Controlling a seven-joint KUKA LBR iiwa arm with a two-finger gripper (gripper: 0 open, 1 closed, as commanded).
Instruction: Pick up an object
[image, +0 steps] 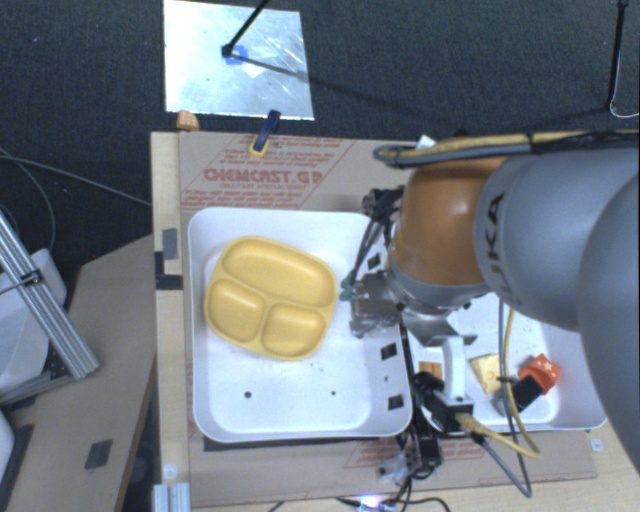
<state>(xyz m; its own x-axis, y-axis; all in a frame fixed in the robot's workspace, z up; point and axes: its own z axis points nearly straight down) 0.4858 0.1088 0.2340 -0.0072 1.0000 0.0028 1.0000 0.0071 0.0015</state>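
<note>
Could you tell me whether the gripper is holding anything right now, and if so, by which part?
That cannot be told: the arm's wrist covers the spot. The yellow divided plate lies untouched in the left bin.

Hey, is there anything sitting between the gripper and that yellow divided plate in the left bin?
Nothing visible. The yellow plate lies alone in the left bin, with bare white floor between it and the gripper just to its right.

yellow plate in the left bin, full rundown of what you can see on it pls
The yellow plate is a rounded, sectioned dish of what looks like matte plastic, with one large compartment along the top and two smaller ones below. It lies flat and right side up, slightly rotated, on the floor of the left white bin, in the upper half, close to the left wall. Its compartments hold nothing. Nothing but the bin touches it; the arm's wrist hangs just to its right.
</note>
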